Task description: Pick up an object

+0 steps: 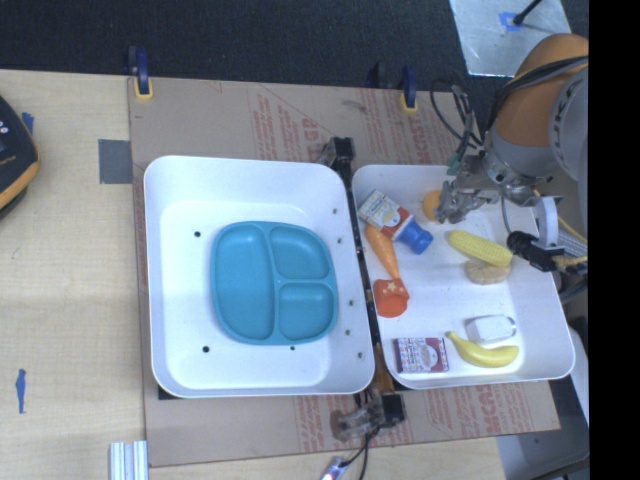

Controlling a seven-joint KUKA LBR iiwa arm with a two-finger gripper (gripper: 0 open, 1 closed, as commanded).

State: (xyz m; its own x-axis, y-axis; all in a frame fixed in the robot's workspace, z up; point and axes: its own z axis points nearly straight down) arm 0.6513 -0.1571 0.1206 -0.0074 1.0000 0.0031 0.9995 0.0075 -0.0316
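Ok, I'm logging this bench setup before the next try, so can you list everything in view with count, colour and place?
bins: two, white, side by side on the bench
divided plate: one, light blue, in the left bin
carrot: one, orange, left part of the right bin
small packet: one, white with print, far left corner of the right bin
blue-capped piece: one, white and blue, beside the carrot
red piece: one, red-orange, at the carrot's near end
corn cob: one, yellow, middle right
banana: one, yellow, near right
printed box: one, red and white, near edge
clamps: two, blue, far edge of the board
claw: one, grey, over the right bin's far side
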